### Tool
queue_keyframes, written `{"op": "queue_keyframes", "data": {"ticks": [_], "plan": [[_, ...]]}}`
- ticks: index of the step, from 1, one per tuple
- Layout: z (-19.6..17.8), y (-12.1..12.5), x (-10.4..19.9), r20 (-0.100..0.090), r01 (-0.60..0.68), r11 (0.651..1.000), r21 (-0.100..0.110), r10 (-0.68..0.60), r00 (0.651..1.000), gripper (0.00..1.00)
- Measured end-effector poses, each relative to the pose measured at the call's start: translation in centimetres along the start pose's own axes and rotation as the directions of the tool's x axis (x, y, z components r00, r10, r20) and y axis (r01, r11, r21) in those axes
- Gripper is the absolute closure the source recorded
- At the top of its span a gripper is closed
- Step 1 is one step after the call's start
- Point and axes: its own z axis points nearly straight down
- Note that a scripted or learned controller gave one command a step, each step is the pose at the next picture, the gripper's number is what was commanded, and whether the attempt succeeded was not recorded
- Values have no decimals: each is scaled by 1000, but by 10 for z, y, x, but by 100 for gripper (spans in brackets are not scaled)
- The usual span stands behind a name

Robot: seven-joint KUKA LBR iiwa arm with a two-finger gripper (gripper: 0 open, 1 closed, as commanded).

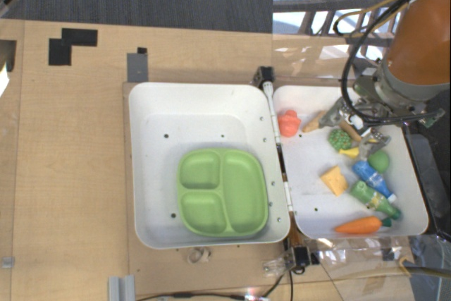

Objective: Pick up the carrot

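Hanging over the far part of the right bin (pixel 416 222), the end effector (pixel 356 125) sits under the grey and orange arm (pixel 419 46), and whether it is released or clenched cannot be told from this angle. Just below it lie a green bumpy toy (pixel 341 140) and a small green ball (pixel 379 161). The carrot (pixel 358 225) is well apart from it, toward the near wall of the same bin, lying on its side with its green top pointing right. Between the two are a yellow wedge (pixel 335 180), a blue bottle (pixel 371 177) and a green bottle (pixel 373 197). To its left rests a pink toy (pixel 288 123). Farther left, the left bin (pixel 151 116) holds a green divided plate (pixel 223 191). Both bins stand on the wooden table (pixel 63 173).
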Motion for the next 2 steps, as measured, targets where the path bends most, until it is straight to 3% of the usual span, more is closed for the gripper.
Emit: {"op": "queue_keyframes", "data": {"ticks": [1,2], "plan": [[149,38,47,-4,152,988,-10,-152,988,0],[153,-48,11,-6,89,996,-11,-89,996,0]]}}
